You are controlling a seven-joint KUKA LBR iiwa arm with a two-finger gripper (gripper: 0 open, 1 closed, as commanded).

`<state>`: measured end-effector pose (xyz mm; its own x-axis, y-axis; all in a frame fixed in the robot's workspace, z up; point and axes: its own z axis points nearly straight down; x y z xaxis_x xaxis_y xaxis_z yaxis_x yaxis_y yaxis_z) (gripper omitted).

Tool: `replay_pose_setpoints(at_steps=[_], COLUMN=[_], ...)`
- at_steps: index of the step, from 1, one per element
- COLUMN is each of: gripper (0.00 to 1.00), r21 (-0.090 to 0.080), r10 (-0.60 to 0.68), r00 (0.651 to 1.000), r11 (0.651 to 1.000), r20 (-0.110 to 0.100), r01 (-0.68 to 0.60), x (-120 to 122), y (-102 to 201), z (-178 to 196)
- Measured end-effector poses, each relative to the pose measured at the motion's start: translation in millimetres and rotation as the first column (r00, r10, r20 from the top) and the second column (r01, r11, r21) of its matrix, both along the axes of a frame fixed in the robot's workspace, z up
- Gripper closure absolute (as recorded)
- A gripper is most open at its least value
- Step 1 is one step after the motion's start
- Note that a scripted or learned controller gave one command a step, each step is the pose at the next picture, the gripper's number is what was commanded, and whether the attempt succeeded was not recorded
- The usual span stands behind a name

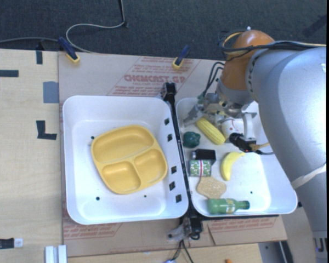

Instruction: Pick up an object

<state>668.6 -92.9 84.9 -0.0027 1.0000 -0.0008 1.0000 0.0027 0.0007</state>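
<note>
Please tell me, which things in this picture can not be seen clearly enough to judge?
- Gripper: in the camera view the wrist's bulk covers it, so open or shut is unclear.
- Corn cob: whether the gripper touches it is unclear.
- Small can: label too small to read.
- Right bin: the grey arm covers its far corner.

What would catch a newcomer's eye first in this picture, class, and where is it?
The big yellow divided plate lies alone in the left bin. The grey arm with its orange band looms over the right bin, gripper low by the corn cob. Small toy foods crowd there, including a banana and a green bottle.
</note>
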Motion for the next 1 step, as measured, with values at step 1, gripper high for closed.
replay_pose_setpoints(at_steps=[1], gripper=[1.00], r21=[-0.003], r10=[0.001], r00=[1.000], r11=[1.000], r20=[-0.001], r01=[-0.001], x=[0.0], y=[-0.7], z=[10.0])
